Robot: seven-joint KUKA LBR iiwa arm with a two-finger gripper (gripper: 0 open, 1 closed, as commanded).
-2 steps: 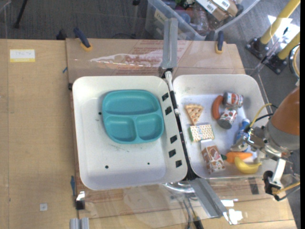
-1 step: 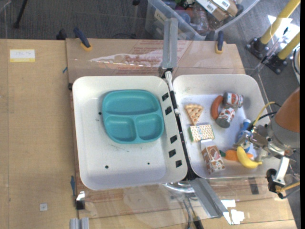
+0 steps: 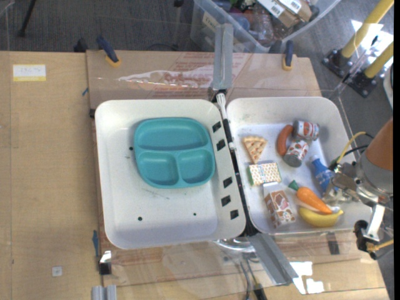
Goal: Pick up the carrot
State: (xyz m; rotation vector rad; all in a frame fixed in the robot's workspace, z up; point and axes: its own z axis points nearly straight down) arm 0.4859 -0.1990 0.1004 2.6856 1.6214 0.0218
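The carrot (image 3: 311, 199), orange with a green top, lies near the front right of the right bin (image 3: 275, 108), its tip resting toward a yellow banana (image 3: 320, 216). My gripper (image 3: 337, 189) hangs at the bin's right edge, just right of the carrot and close beside its thick end. It sits low over the bin wall, next to a blue object (image 3: 322, 172). Nothing is visibly held in it.
The right bin also holds two small cans (image 3: 296, 152), a red sausage (image 3: 284, 139), a cracker wedge (image 3: 254, 147), a patterned box (image 3: 264, 173) and a small carton (image 3: 279, 206). A teal divided plate (image 3: 174, 152) lies in the left bin (image 3: 119, 186).
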